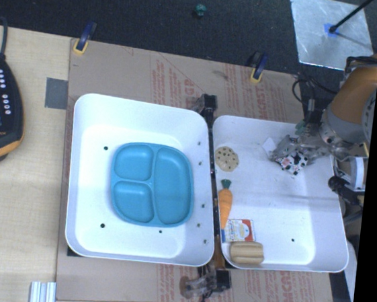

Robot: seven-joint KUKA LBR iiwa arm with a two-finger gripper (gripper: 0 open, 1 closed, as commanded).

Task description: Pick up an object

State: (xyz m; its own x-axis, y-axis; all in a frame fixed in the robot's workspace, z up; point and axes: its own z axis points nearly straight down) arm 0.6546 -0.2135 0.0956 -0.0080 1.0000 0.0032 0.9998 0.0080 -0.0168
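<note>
Divided plate [152, 183] in left bin [95, 112], right bin [320, 243] — cookie [226, 158], carrot [224, 204], bread roll [246, 253] along its left wall

A single fixed camera looked down from above the bench at a slant; it stood far enough back to take in both the left bin [78, 168] and the right bin [316, 216] whole; the arm [355, 91] entered from the right edge.

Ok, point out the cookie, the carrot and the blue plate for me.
cookie [227, 158], camera view, centre of its speckled face.
carrot [224, 205], camera view, middle of the orange body.
blue plate [135, 161], camera view, floor of its upper left compartment.
</note>
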